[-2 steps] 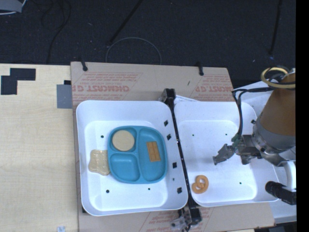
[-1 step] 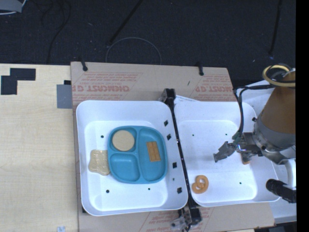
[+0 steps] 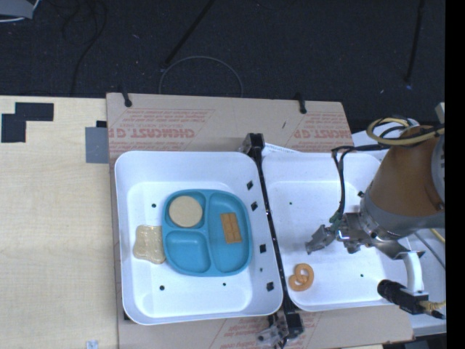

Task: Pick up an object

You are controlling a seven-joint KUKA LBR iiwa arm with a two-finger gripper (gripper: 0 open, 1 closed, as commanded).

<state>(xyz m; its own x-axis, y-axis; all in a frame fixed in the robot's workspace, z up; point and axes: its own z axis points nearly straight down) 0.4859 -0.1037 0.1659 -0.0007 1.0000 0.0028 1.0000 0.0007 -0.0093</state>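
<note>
Reaching in from the right, the arm [image 3: 407, 187] hangs over the right-hand bin [image 3: 320, 195], its orange band just above the wrist. The claw [image 3: 323, 238] sits low over the bin's floor, pointing left; nothing is seen in its grip, and whether it is open or closed I cannot tell from this slant. A small orange ring-shaped object [image 3: 301, 277], like a pretzel or doughnut, lies on the same bin's floor near its front edge, just below and left of the claw and apart from it. The left-hand bin [image 3: 138, 187] holds a blue divided tray [image 3: 207, 264]. A round tan piece [image 3: 184, 211] rests in the tray's upper-left compartment and an orange-brown rectangular piece [image 3: 231, 228] in its right compartment. A pale, bread-like piece [image 3: 150, 243] lies on the bin's floor, touching the tray's left edge. Both bins rest on a cardboard sheet [image 3: 218, 126] on the surface.
</note>
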